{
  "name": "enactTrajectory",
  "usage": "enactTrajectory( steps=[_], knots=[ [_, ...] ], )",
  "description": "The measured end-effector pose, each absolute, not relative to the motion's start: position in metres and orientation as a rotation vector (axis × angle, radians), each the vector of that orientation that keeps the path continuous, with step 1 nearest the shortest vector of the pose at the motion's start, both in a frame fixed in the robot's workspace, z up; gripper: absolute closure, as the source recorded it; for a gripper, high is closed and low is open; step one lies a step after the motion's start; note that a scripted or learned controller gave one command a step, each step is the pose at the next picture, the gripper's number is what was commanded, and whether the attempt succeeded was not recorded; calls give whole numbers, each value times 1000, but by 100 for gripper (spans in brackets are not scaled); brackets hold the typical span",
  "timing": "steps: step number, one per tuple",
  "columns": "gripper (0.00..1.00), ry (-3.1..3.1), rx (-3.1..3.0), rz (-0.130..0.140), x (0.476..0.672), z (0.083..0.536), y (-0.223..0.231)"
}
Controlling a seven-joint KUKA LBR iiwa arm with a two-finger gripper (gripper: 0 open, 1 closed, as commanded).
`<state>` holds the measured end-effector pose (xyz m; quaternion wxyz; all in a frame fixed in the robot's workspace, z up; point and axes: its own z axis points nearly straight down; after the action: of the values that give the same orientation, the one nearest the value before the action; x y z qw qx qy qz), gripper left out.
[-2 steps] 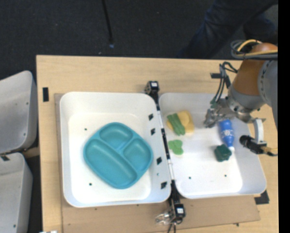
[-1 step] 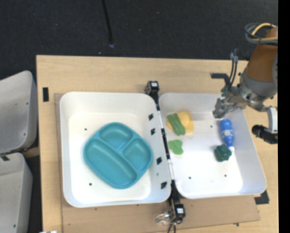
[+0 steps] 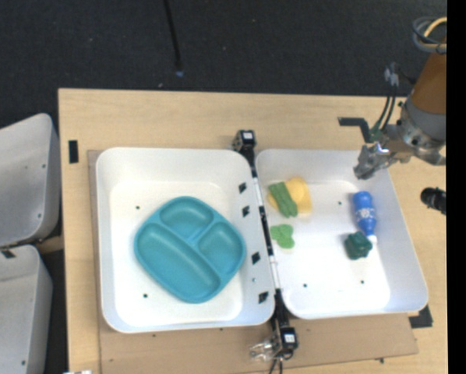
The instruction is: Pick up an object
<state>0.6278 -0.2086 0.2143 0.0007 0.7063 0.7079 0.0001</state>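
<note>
In the right bin [image 3: 389,287] lie a blue bottle-shaped object [image 3: 364,212], a dark green object [image 3: 358,245], a yellow object [image 3: 298,192] touching a green corn-like object [image 3: 282,199], and a small light green piece [image 3: 282,236]. My gripper [image 3: 368,162] hangs over the bin's far right corner, above and just behind the blue object. Nothing shows between its fingers. The arm's orange band [image 3: 429,92] rises at the right edge.
The left bin [image 3: 108,232] holds a teal divided plate [image 3: 188,248]. A black-clipped divider [image 3: 258,224] joins the two bins. Wooden bench [image 3: 155,115] surrounds them. White panels [image 3: 15,185] stand at the far left.
</note>
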Motion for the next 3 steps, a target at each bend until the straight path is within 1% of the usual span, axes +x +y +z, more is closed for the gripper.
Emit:
enactTrajectory(
  steps=[1, 2, 3],
  knots=[
    [100, 2223, 2217, 1, 628, 264, -210],
    [100, 2221, 2219, -1, 612, 269, -170],
    [100, 2224, 2218, 0, 603, 276, -124]
  ],
)
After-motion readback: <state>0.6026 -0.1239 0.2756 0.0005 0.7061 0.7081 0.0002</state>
